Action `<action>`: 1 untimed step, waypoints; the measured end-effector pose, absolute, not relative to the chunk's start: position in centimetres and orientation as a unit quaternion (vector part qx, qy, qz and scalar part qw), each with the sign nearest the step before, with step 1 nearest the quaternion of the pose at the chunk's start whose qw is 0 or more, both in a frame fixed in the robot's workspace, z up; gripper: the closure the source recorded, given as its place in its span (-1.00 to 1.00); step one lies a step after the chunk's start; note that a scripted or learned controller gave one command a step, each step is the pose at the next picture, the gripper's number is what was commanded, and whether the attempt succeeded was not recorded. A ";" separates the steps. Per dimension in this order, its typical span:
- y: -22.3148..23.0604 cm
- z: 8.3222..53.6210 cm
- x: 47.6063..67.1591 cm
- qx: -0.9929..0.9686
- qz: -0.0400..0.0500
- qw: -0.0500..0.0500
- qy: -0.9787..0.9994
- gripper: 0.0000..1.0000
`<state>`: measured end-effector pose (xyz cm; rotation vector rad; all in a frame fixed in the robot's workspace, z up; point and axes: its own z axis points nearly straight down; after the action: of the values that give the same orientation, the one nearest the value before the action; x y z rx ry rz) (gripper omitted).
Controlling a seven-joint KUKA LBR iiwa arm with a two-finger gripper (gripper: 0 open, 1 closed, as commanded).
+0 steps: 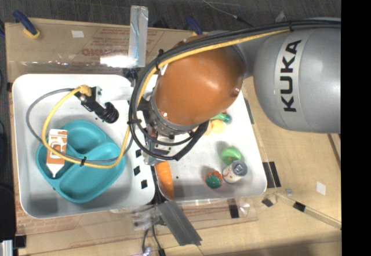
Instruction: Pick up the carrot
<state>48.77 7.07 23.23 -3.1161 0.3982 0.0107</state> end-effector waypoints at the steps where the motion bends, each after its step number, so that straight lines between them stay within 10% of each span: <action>1: 7.3 24.2 48.8 -0.992 0.004 0.001 0.125 1.00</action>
<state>48.81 7.32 24.19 -3.1155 0.3916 0.0120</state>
